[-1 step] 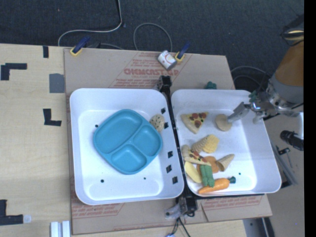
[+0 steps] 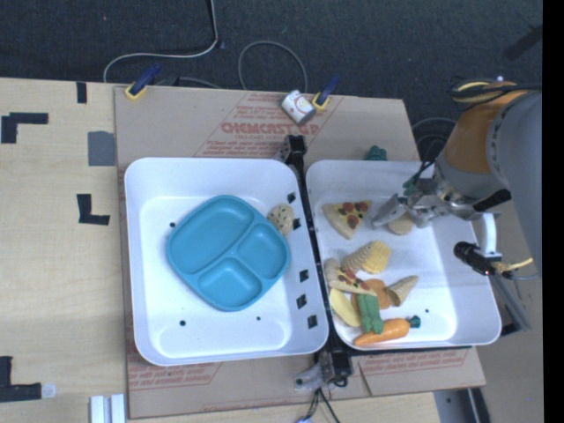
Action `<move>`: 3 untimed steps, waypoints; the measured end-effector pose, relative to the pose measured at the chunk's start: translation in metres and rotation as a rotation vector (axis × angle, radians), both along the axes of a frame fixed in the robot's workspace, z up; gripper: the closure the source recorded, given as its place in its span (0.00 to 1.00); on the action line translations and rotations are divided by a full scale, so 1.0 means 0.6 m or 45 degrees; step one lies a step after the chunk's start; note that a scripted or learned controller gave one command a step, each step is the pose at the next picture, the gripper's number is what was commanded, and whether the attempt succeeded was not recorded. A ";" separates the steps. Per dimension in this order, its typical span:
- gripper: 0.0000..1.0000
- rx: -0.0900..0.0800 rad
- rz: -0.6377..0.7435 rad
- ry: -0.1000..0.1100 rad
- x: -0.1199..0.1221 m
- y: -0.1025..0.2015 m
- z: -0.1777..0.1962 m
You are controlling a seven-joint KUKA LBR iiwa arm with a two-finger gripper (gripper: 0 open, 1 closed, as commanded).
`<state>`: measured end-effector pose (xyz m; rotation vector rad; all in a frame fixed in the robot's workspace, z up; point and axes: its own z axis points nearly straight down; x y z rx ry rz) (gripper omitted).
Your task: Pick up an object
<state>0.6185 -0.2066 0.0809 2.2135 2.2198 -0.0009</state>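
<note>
The surface (image 2: 53, 263) is pale wood with a brown cardboard sheet (image 2: 256, 126) laid over its middle, printed in red and pinned at the far edge by two clamps; dark carpet and loose white cable lie beyond that far edge, and black tape marks dot the wood at the left. Two white bins sit side by side on the cardboard. The left bin (image 2: 150, 324) holds a blue divided tray (image 2: 229, 251), set at an angle, and a small speckled cookie (image 2: 281, 218) near the bin's right wall. The right bin (image 2: 458, 315) holds a heap of toy food: a pizza slice (image 2: 346, 217) near the far left corner, its tip pointing toward the near edge; a yellow corn cob (image 2: 367, 257) in the middle, its long axis running from near left to far right; and, along the near edge, a carrot (image 2: 386, 331) lying roughly parallel to that edge with its green top to the right. The grey arm (image 2: 493, 148) reaches in from the right, and its claw (image 2: 395, 213) is low over the far part of the right bin, beside the pizza slice, fingers spread with a pale round piece (image 2: 402, 226) just at their tips, not clearly gripped.
</note>
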 end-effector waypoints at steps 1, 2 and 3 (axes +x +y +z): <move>0.00 0.006 0.006 0.001 -0.050 0.165 0.009; 0.00 0.005 0.002 -0.001 0.061 0.175 0.008; 1.00 0.007 -0.002 0.017 0.054 0.173 0.023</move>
